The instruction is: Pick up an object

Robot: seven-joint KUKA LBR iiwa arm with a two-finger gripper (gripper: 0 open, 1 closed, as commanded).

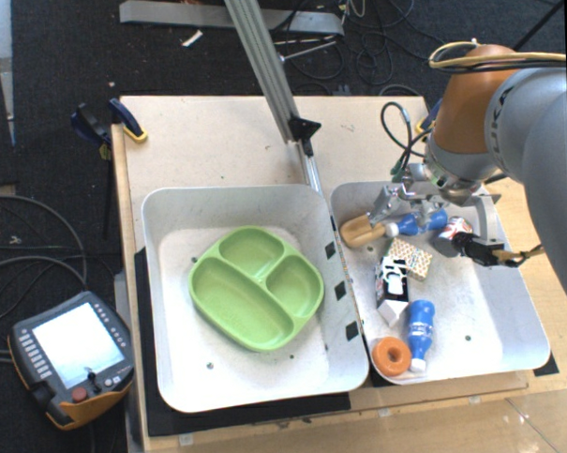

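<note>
Camera view looks down at a slant on two shallow white bins, and the gripper (pixel 406 199) hangs low over the far left part of the right bin (pixel 513 323), at the end of the grey arm (pixel 532 116) that comes in from the right with its orange band (pixel 466 110) above the wrist. Whether it holds anything, or how it is set, cannot be told from this angle, since the wrist and cabling crowd that spot. Just to the left of it, and touching or nearly so, lies a tan wooden piece (pixel 359 232), its long axis running roughly left to right across the bin. A blue item (pixel 419 223) sits directly under the tool, partly hidden. Toward the near side lie a patterned carton (pixel 398 267), then a blue bottle (pixel 420 329) with its long axis running near to far, and an orange ring (pixel 393 355) at the near left corner. The closest candidates therefore sit beneath and just left of the tool, so the next move probably needs only a short descent. Room is tight there: the bin's far wall and its left wall are both near. The left bin (pixel 171 226) holds a green divided plate (pixel 256 288), well apart from the tool.
</note>
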